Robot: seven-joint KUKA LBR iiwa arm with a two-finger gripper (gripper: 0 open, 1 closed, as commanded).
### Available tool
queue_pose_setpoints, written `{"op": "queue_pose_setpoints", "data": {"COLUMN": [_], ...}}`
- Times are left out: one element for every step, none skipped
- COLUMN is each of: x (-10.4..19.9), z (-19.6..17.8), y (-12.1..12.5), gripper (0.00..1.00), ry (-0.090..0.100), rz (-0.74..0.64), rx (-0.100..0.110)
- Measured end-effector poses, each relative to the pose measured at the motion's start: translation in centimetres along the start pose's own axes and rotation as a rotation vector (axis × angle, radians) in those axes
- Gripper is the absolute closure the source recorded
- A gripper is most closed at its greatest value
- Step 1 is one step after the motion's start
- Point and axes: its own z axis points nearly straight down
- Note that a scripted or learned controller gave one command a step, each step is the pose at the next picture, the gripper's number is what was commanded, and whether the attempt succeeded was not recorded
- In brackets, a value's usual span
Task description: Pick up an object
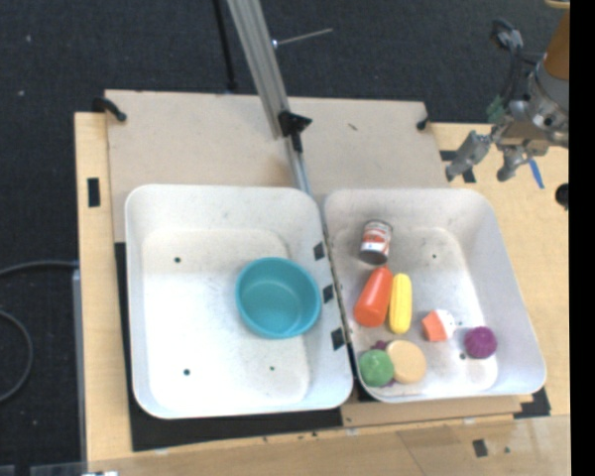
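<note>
Objects for picking lie in the right bin (506,266): a small can (375,241), an orange carrot-like piece (373,297) touching a yellow corn-like piece (401,302), and a purple ball (479,342). Gripper (496,164) hangs spread wide above the bench beyond that bin, holding nothing

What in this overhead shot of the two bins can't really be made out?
- Arm: cut off by the camera view's right edge; the tool shows, but whether it is open or shut is unclear.
- Small can: label too blurred to read.
- Dark object above the green ball: mostly hidden behind it, so unidentifiable.
- Orange-and-white piece: too small to name.
- Right bin: its near rim sits over the bench edge, hiding what lies below.
</note>
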Motion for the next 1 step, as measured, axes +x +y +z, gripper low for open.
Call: {"op": "queue_pose_setpoints", "data": {"x": [-0.03], "z": [-0.01], "y": [-0.01], "gripper": [0.0], "ry": [-0.001], "rz": [-0.001], "rx": [0.001]}}
